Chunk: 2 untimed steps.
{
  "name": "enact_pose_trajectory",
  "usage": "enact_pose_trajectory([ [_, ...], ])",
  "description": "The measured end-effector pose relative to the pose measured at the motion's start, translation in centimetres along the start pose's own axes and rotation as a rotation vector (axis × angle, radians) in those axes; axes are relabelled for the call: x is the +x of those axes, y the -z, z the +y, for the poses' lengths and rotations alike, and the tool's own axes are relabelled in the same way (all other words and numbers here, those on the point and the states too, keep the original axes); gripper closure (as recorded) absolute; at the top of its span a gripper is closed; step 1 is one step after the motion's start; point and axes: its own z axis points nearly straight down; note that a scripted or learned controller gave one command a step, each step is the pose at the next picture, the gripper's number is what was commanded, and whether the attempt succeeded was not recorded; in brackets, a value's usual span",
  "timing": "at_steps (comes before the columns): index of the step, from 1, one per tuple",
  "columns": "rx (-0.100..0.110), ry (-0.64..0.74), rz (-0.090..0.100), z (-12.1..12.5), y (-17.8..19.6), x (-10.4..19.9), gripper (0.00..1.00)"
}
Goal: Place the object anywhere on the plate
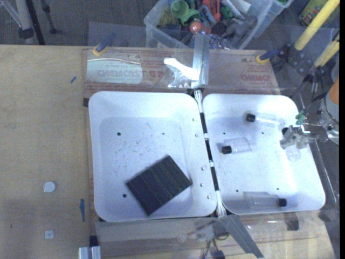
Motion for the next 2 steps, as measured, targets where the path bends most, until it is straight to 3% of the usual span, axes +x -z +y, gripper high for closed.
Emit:
enact_pose_trajectory([
  [1, 0.0, 0.0, 0.0, 0.0, 0.0, 0.0, 0.0],
  [2, -0.003, -0.025, 0.0, 6.9, -12.6, 4.8, 0.0],
])
